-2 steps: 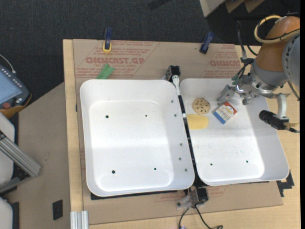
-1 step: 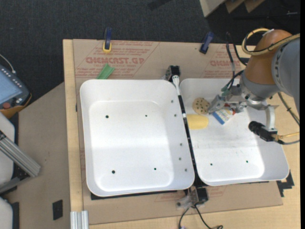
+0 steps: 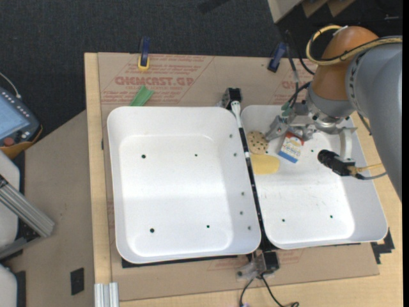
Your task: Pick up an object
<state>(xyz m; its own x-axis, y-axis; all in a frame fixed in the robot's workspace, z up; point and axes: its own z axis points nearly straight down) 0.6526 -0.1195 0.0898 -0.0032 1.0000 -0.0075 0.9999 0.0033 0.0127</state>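
Note:
My gripper (image 3: 291,132) hangs over the far left part of the right bin (image 3: 319,226), reaching in from the right. Just below it, on the near side, lies a small white box with red and blue print (image 3: 291,150); I cannot see whether it touches the gripper. A tan round piece with small holes (image 3: 257,142) lies to the box's left, against the bin's left wall. A yellow lump (image 3: 266,165) sits right in front of that piece.
The left bin (image 3: 121,171) stands wall to wall with the right one. Both rest on a cardboard sheet (image 3: 192,75) held by a blue clamp (image 3: 144,53) at the back. A green strip (image 3: 142,96) lies on the cardboard behind the left bin.

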